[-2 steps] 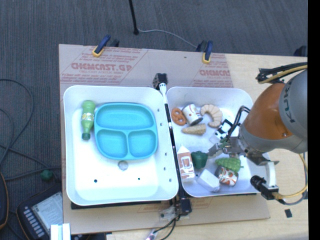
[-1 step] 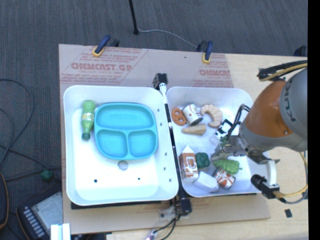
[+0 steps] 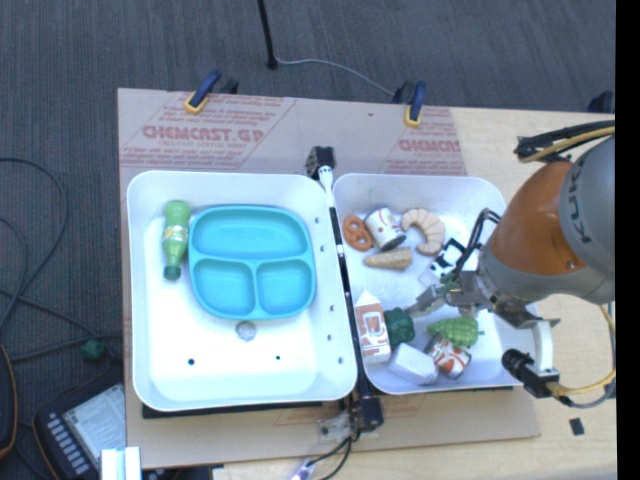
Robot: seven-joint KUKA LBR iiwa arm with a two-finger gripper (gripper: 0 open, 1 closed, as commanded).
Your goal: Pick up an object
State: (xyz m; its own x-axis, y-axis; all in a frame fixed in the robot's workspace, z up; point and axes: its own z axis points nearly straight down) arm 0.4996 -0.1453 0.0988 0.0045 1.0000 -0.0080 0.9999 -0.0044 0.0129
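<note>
Objects for picking lie in the right bin (image 3: 480, 190): one pretzel (image 3: 355, 231), one shrimp (image 3: 424, 226), one bread roll (image 3: 389, 259), one red-and-white carton (image 3: 371, 330), one dark green piece (image 3: 399, 325), one leafy green piece (image 3: 457, 329), one red-and-white can (image 3: 447, 357) and one white block (image 3: 410, 364). The gripper (image 3: 447, 290) hangs over this bin, just above the leafy green piece; I cannot tell how its fingers stand. Left of the right bin sits the left bin (image 3: 145, 298), holding one blue divided tray (image 3: 250, 261) and one green bottle (image 3: 176, 238) beside it.
</note>
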